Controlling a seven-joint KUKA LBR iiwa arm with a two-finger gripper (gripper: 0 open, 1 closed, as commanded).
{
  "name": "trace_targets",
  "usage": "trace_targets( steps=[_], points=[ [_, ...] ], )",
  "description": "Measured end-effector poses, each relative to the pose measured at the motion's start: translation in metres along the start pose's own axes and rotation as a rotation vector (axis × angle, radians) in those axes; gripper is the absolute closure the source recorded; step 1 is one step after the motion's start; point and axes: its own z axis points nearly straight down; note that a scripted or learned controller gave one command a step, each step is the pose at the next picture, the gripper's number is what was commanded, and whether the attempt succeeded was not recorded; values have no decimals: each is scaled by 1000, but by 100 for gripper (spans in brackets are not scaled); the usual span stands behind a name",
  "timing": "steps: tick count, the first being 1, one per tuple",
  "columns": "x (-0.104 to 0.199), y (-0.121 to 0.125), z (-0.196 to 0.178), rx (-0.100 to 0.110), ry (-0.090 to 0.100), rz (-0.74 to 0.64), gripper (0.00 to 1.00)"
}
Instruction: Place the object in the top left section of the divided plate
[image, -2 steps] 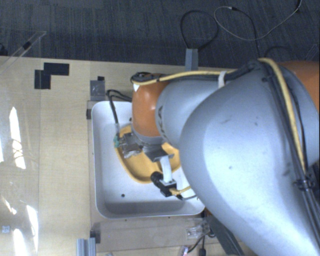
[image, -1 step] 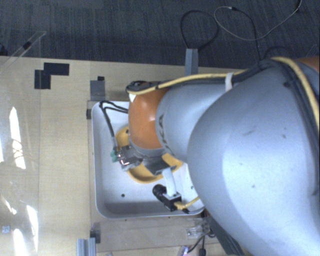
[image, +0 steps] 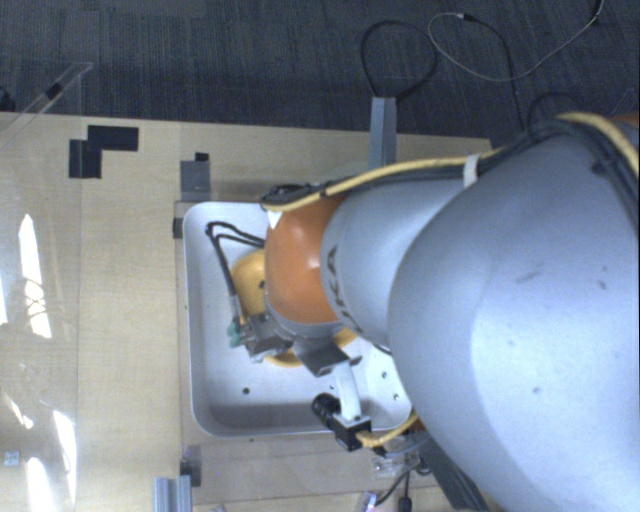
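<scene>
A yellow plate (image: 248, 272) lies in the left white bin (image: 198, 330), and most of it is covered by my arm. Slivers of its rim show below the wrist. The orange band (image: 300, 265) of the arm sits right over the plate. Under it, the gripper (image: 262, 338) hangs low over the plate's near-left part, seen from above. The big grey arm (image: 500, 320) hides the plate's sections and whatever lies on them.
Bare bin floor (image: 240, 395) shows to the front left of the plate. A black cable (image: 222, 262) loops beside the wrist. Metal posts (image: 195, 178) (image: 383, 128) stand behind the bin. A clear panel (image: 60, 300) covers the bench's left part.
</scene>
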Motion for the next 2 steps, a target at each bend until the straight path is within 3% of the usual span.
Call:
trace_targets(
  steps=[1,2],
  points=[
    [-12,49,16,-4,4,-378,100],
    [-42,45,6,11,33,-86,100]
  ],
)
